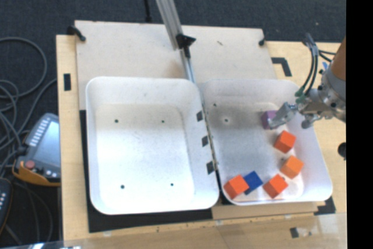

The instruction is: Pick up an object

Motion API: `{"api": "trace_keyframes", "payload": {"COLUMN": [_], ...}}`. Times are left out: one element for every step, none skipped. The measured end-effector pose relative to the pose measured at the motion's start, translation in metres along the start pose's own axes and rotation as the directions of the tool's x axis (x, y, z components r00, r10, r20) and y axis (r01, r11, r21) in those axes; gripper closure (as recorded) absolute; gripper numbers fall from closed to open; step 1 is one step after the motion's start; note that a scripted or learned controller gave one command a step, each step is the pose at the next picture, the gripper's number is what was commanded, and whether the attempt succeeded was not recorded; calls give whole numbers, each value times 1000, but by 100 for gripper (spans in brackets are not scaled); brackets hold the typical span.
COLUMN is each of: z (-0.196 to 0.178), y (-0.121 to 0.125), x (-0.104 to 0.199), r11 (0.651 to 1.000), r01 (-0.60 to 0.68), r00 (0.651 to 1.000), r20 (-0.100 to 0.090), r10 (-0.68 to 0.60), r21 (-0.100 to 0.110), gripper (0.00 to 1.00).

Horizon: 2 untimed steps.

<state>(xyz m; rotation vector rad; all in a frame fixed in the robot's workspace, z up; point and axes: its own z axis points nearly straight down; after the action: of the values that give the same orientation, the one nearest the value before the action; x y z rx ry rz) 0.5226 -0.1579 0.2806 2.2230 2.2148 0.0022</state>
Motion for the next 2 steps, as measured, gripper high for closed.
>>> {"api": "trace_keyframes", "payload": {"z": [96, 155], "y": [21, 107], "x": [-40, -35], "r11": [1000, 1000], "r01": [1, 5], "r00": [1000, 1000], "r20": [0, 6], "r10": [-1, -4], "r21": [9, -12], "gripper": [0, 0]}}
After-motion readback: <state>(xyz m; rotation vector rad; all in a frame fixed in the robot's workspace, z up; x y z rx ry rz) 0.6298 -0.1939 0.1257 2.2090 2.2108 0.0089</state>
